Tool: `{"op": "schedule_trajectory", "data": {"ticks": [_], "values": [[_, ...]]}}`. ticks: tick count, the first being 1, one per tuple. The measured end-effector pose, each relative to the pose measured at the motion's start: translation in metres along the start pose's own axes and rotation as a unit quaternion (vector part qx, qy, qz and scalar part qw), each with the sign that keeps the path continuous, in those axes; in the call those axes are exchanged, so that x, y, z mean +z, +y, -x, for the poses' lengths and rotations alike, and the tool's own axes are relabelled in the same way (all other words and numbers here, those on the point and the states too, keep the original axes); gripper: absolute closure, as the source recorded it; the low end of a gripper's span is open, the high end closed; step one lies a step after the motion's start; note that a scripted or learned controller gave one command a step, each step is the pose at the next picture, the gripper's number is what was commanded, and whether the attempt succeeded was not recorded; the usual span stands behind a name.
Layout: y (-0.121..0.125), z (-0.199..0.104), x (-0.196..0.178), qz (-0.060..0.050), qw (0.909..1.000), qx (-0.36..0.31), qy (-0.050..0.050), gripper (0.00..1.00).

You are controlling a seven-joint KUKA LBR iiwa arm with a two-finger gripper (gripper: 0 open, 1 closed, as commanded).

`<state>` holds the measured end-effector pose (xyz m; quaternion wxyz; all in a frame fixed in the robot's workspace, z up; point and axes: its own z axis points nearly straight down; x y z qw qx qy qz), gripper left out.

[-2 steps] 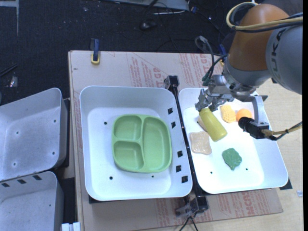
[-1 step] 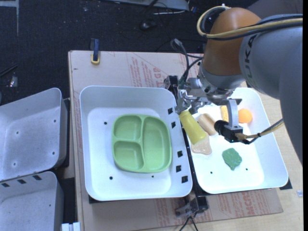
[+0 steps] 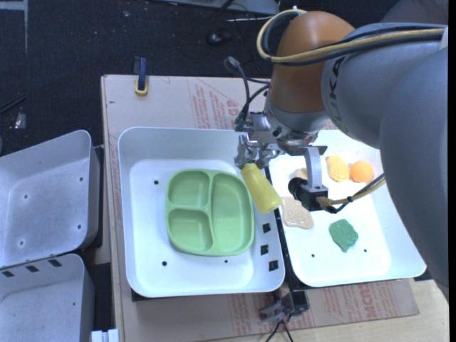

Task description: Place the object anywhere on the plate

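Here, on a tan cardboard-covered tabletop (image 3: 185,98), two shallow white plastic bins sit side by side. Left bin (image 3: 139,191): holds a light green, three-compartment plastic plate (image 3: 210,212), lying flat near the bin's centre. Right bin (image 3: 370,255): holds a yellow corn-cob toy (image 3: 337,169), an orange ball-shaped toy (image 3: 362,171) just beside it, a pale beige flat piece (image 3: 297,214) near the bin's left wall, and a green leafy toy (image 3: 344,234) further forward. Grey arm with orange band (image 3: 313,48): reaches down over the divide between the bins. Pincer (image 3: 251,164): closed around the upper end of a yellow, elongated, banana-like object (image 3: 261,189), which hangs tilted over the right edge of the plate and the gap between the bins. A yellow-and-blue clamp (image 3: 142,77) sits at the tabletop's far left edge.
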<state>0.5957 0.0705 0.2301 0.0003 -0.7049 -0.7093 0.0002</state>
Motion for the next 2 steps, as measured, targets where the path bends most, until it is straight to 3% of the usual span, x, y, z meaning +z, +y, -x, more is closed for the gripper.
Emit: {"op": "schedule_trajectory", "data": {"ticks": [1, 2], "values": [[0.0056, -0.0482, 0.0071, 0.001, 1.0, 0.001, 0.0, 1.0], [0.0054, -0.0468, 0.007, 0.0, 1.0, 0.002, 0.0, 0.0]]}}
